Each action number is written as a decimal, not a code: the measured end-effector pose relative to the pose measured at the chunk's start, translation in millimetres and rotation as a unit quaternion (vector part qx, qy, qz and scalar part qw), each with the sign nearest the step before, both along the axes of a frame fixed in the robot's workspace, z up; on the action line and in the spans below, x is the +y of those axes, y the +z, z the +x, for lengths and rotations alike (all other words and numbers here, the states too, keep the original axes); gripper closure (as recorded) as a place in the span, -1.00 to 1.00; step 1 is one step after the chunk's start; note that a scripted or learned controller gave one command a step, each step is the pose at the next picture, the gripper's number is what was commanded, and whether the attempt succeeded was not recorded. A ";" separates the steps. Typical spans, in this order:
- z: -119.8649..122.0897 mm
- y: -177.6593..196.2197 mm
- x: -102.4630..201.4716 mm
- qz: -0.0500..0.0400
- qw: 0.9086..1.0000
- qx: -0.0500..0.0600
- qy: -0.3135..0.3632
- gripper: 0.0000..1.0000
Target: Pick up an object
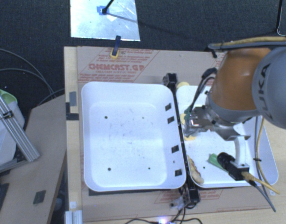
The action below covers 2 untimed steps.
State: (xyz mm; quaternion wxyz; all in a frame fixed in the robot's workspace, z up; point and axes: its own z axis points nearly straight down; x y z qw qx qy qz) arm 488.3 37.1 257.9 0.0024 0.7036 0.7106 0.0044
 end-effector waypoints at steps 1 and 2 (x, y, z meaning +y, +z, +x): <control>-0.7 75.1 60.8 0.001 1.000 0.000 0.001 1.00; 5.4 175.6 31.4 0.000 1.000 -0.003 -0.003 1.00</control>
